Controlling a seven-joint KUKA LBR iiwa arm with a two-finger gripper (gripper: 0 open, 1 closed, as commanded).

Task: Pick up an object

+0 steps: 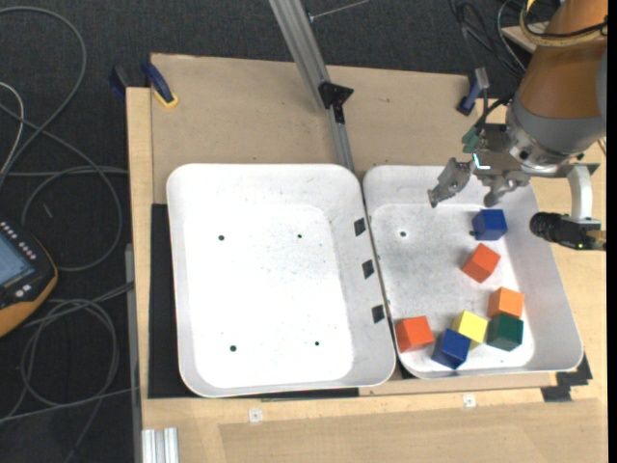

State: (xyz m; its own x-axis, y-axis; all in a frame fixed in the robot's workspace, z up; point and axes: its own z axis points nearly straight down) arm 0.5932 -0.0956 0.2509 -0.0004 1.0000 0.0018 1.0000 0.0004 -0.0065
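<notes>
Fig.: I see the grey two-finger gripper (469, 193) above the right shallow white bin (549, 258), jaws apart, holding nothing. A small blue cube (490, 224) lies just below it; an orange cube (480, 262) sits nearby, w/ other coloured cubes along the bin's near edge.

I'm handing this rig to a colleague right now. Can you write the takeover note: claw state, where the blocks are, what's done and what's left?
Claw: open, holding nothing, hovering over the far part of the right bin.
Blocks, all in the right bin: blue cube just beside the claw; orange cube nearer the camera; along the near edge an orange cube, blue cube, yellow cube, green cube and another orange cube.
Left bin: holds no blocks.
Done: nothing picked yet.
Left: lower, close on a block, probably the nearby blue one, and lift.
</notes>
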